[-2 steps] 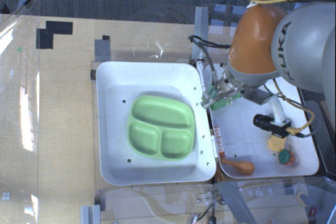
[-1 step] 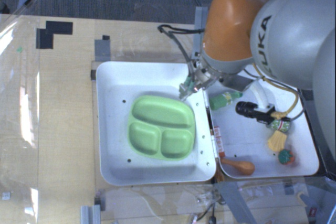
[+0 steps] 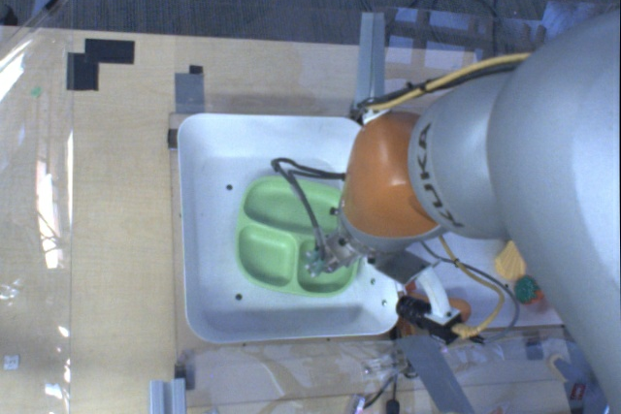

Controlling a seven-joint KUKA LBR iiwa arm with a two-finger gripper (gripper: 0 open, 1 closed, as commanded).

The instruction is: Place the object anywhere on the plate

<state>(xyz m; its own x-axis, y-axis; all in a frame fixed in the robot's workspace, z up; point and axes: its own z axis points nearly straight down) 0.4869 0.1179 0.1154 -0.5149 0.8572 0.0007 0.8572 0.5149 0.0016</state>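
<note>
A light green divided plate (image 3: 277, 238) lies in the left white bin (image 3: 209, 208). My gripper (image 3: 325, 257) is down over the plate's near right compartment, under the orange wrist band. The arm hides most of the plate's right side. I cannot make out any object in the gripper.
The grey arm covers much of the right bin. At that bin's near right a yellow object (image 3: 509, 260) and a small green and red object (image 3: 527, 289) peek out beside the arm. Metal brackets (image 3: 190, 90) stand at the bin corners.
</note>
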